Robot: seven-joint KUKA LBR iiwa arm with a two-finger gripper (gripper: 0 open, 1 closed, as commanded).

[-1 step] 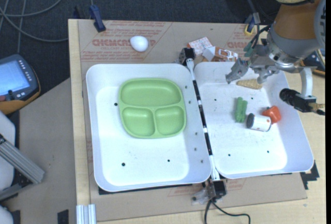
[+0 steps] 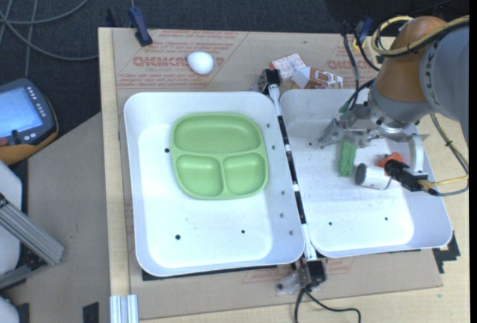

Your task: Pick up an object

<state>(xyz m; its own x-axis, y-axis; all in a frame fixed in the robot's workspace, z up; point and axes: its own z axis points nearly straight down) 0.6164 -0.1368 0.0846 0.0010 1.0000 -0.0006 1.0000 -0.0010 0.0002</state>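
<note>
Left bin (image 2: 149, 165) holds a green divided plate (image 2: 220, 155): stiff, light, slick, too wide to pinch except at the rim. Right bin (image 2: 358, 232): small green block (image 2: 346, 157), probably rigid and light, take across its narrow sides. Gripper (image 2: 350, 129) hangs just above it; spread unclear, nothing seen held.

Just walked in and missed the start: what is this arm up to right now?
The arm's gripper is down in the right bin, right by a green object. A small white cylinder and an orange piece lie beside it. Nothing is visibly held. The left bin holds a green divided plate. A white ball sits on the bench.
</note>
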